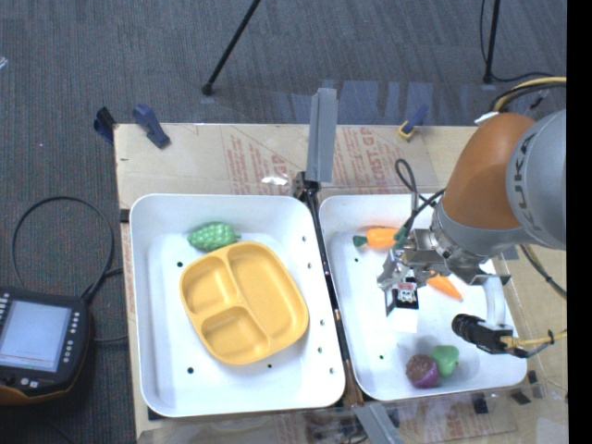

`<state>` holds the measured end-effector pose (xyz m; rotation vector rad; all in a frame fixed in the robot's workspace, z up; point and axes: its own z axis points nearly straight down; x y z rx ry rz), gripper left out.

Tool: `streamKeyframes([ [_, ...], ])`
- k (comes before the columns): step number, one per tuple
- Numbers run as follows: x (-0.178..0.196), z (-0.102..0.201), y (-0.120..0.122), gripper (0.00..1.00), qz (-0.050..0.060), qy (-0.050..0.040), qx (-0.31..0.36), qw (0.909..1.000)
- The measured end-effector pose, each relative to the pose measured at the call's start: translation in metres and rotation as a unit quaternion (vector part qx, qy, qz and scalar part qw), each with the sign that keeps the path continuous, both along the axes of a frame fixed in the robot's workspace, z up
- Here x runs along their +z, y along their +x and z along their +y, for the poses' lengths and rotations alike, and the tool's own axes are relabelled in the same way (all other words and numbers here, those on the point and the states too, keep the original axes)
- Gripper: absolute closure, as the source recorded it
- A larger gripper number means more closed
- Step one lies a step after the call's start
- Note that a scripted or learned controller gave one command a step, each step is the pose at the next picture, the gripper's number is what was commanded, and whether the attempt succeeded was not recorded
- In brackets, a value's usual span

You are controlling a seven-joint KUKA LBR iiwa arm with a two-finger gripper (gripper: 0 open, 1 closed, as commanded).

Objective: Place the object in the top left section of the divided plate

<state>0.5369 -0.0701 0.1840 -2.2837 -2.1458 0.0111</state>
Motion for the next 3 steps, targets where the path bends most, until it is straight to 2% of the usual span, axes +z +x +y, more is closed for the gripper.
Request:
streamKeyframes([
  [1, 0.012, 0.026, -0.062, 1.0, 0.0, -0.0004, -0.037, 0.9993],
  [2, -0.001, 0.094, -0.063, 1.0, 0.001, -0.0004, -0.003, 1.0],
  [3, -0.001, 0.159, -0.01, 1.0, 0.0, -0.0022, -0.08, 0.9968],
])
